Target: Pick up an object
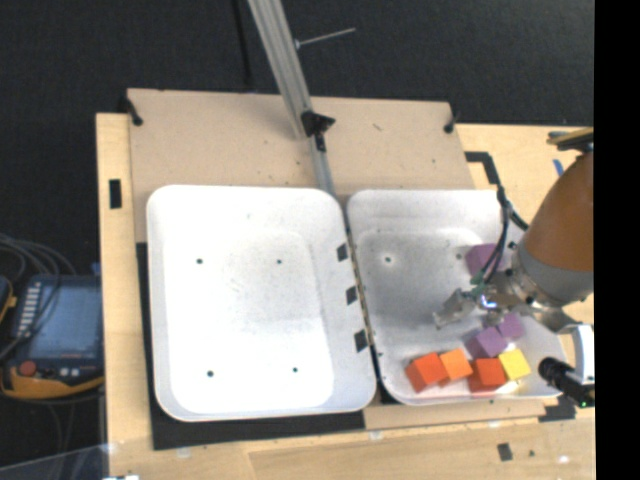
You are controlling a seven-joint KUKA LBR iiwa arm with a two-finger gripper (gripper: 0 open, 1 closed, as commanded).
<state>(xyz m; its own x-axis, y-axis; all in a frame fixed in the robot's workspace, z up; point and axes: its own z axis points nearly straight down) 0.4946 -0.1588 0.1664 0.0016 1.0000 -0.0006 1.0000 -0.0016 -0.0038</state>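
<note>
My gripper [462, 306] hangs over the right part of the right bin [400, 218], at the end of the grey arm with its orange band [565, 218]. Just below and right of it lies a purple block [491, 339]. Another purple piece [481, 258] lies just above the gripper, partly hidden by the arm. Along the bin's front edge sit a red-orange block [428, 370], an orange block [457, 363], another red-orange block [488, 373] and a yellow block [515, 364]. I see nothing held by the gripper.
The left bin [245, 298] lies beside the right one, with black clips along the shared rim [352, 293]. A slanted metal rail [285, 58] rises behind the bins. A handheld pendant [50, 328] lies off the bench at the left.
</note>
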